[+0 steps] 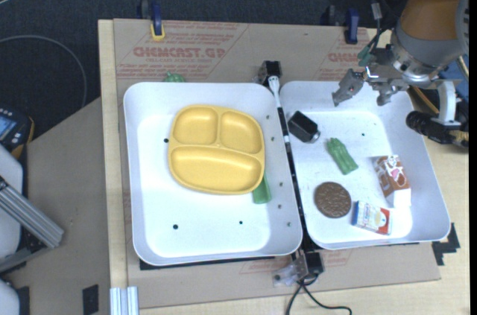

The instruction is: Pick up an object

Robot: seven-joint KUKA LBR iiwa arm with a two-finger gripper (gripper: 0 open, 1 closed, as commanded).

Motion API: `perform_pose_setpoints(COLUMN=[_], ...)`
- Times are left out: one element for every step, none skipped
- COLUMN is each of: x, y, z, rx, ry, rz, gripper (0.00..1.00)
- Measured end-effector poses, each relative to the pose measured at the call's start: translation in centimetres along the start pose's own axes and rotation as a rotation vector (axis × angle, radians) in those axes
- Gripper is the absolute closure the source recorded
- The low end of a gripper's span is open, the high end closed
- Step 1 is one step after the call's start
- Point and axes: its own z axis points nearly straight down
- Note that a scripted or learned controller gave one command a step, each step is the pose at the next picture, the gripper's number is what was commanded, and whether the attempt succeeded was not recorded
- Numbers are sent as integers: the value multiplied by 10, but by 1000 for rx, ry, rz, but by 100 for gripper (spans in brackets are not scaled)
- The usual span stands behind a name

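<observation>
White bin rim [328, 87] is lying just under our gripper [367, 88]; we are hovering open-fingered and holding nothing, black object [303, 126] resting below-left.

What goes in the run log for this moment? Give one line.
arm: above right bin's far edge | hand: open, holds nothing | right bin: black block, green piece, brown disc, two packets | left bin: yellow tray

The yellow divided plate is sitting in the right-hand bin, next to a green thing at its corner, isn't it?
Not quite. The camera view shows the yellow divided plate in the left bin, not the right one. The rest holds: a green thing lies at its lower right corner.
</observation>
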Motion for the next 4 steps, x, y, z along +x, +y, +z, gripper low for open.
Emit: perform_pose_setpoints(x=[0, 70, 177, 120], y=[1, -19, -46, -67], z=[-11, -114, -208, -120], rx=[-4, -11, -14, 9], ry=[-1, 1, 5, -2], rz=[-1, -7, -13, 6], gripper=[100, 100, 100, 100])
